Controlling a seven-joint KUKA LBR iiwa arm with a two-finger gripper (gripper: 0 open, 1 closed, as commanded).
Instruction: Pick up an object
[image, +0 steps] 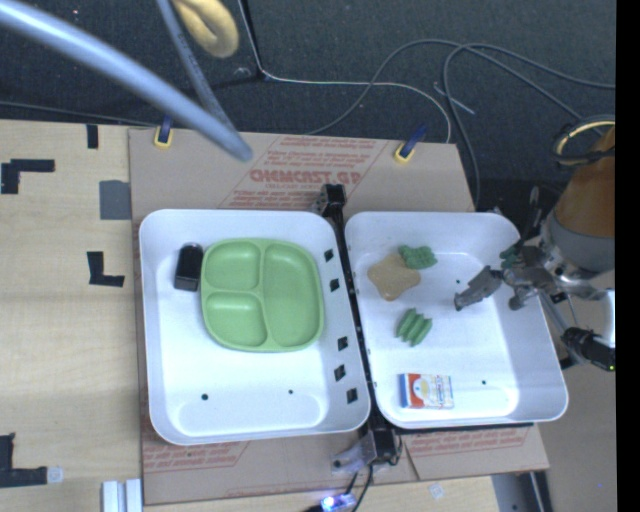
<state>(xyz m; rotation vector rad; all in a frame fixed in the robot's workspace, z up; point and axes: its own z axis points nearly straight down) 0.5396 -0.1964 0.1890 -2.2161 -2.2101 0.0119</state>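
My gripper (478, 291) hangs with fingers apart and nothing between them at the right bin's (520, 395) 3 o'clock edge; nearest pick, the green bean pod (412, 326), lies toward 8 o'clock, long axis roughly 1-to-7.

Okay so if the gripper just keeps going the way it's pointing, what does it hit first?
Probably the tan sponge-like piece. The gripper points left across the right bin, and that piece lies nearest its line, with the green piece just below it. Height above the bin floor is unclear.
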